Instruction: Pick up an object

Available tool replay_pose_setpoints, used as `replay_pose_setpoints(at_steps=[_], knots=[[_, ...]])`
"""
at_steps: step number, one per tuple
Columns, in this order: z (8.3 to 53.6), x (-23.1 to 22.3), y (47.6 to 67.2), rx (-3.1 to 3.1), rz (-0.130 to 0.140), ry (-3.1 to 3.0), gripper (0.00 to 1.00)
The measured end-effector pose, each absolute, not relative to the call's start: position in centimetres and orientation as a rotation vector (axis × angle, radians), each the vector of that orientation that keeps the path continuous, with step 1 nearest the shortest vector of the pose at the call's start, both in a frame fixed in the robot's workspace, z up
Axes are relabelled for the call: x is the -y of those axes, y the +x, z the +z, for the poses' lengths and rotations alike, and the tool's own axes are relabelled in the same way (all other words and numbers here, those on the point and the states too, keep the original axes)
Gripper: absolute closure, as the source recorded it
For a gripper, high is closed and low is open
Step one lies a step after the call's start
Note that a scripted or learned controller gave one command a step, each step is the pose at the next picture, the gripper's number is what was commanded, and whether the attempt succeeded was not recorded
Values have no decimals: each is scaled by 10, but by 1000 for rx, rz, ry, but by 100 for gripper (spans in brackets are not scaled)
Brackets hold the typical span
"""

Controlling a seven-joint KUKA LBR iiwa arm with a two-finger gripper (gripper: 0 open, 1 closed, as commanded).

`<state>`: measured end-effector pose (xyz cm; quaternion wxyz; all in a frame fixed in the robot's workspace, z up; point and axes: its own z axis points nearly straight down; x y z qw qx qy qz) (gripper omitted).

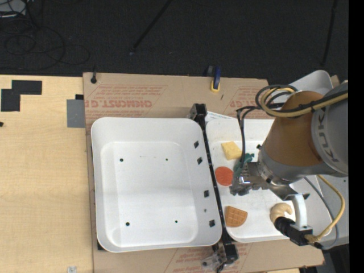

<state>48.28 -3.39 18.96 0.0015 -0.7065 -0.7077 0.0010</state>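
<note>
In the right bin (259, 235), nearest to the front rim, lies an orange waffle-like piece (235, 215), and beside it, closer to my arm, a pale round object (280, 211). A little further in, my gripper (242, 182) is down low inside the bin, just beside a red round disc (224, 176); it may touch the disc, but I cannot tell this. I also cannot tell if the gripper is released or clenched, because the wrist hides it. Beyond them lies a yellow block (231, 150), apart from the gripper. The left bin (102, 152) is to the side. I judge the task is not yet done: nothing is lifted, all objects rest on the bin floor. Grasping and raising are left.
</note>
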Motion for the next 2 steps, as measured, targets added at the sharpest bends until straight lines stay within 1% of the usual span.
replay_pose_setpoints(at_steps=[1, 2], knots=[[205, 18, 529, 2225, -1, -2219, 100], [264, 53, 555, 2221, 2, -2223, 100]])
